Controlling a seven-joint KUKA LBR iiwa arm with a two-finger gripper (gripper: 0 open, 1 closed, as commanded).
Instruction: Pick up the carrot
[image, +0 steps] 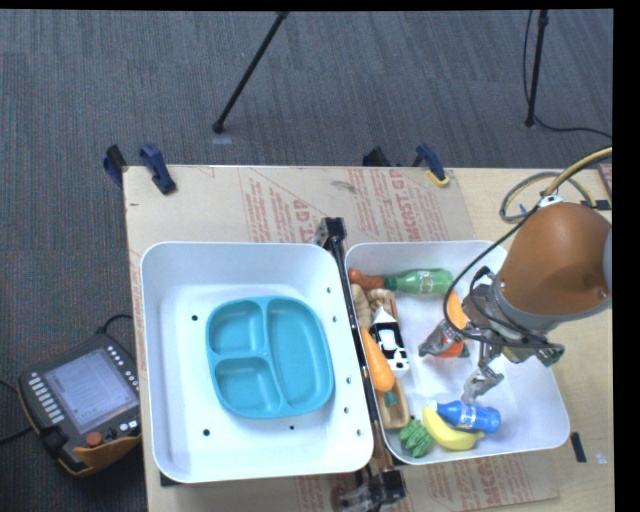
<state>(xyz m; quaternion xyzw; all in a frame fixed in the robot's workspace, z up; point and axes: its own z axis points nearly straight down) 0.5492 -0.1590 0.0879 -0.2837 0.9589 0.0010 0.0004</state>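
Where carrot (378, 364) lies, cow toy (389, 340) seemingly touching.

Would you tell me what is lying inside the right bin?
Right bin: carrot by its left wall, green bottle, cow toy, banana, blue toy. The arm covers more.

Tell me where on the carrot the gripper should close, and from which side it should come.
Grip the carrot at its thick middle, coming from above, closing across its width. It lies flat and lengthwise along the right bin's left wall, with the cow toy close on its right, so a sideways approach looks blocked. The gripper hovers further right.
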